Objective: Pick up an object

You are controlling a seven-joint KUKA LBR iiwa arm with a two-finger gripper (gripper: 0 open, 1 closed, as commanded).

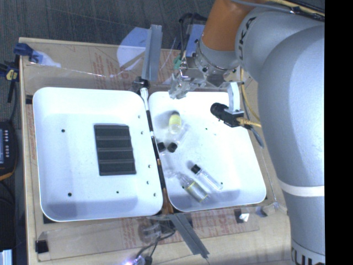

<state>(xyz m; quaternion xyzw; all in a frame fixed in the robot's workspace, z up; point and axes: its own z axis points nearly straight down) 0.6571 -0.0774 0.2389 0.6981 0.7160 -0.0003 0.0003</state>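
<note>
My gripper (178, 87) hangs over the far rim of the right bin (251, 164), near its back left corner. Its fingers look pale and translucent, and I cannot make out their state. Just in front of it in the bin lies a yellowish round object in clear wrap (175, 121). Two small black pieces (166, 146) sit near the bin's left wall. A clear bottle with a black cap (206, 176) and a clear tube with a gold end (193, 189) lie toward the front. The left bin (55, 148) holds a dark ribbed block (115, 149).
The grey arm with its orange band (226, 21) fills the upper right and hangs over the right bin's right side. A black fitting with cables (225, 114) sticks out over the bin. Metal brackets (151, 51) stand behind the bins.
</note>
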